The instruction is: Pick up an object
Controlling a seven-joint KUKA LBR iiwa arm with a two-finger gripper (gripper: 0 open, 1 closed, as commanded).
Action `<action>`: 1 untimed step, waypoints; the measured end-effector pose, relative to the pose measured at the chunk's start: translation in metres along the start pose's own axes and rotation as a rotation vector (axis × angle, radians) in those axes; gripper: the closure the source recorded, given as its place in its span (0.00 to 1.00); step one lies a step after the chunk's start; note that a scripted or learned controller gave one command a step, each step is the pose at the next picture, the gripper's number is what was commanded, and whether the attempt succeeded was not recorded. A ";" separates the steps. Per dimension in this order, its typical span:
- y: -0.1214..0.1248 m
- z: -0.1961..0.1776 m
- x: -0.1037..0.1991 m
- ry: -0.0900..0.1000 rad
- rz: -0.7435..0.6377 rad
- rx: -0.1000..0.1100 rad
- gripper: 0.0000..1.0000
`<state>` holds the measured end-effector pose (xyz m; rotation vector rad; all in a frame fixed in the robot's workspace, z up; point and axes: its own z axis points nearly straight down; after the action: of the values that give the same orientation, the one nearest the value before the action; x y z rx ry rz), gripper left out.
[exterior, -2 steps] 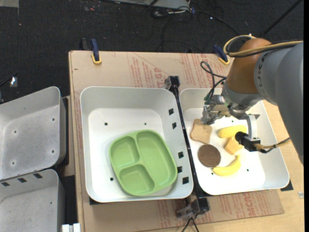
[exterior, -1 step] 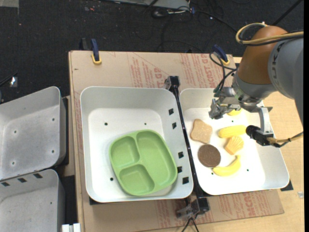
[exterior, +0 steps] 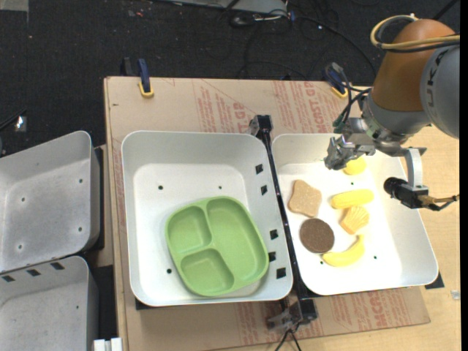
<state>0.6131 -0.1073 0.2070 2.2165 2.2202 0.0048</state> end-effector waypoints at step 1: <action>-0.008 0.003 0.045 0.002 -0.004 0.007 1.00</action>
<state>0.6053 -0.0625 0.2043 2.2161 2.2296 -0.0001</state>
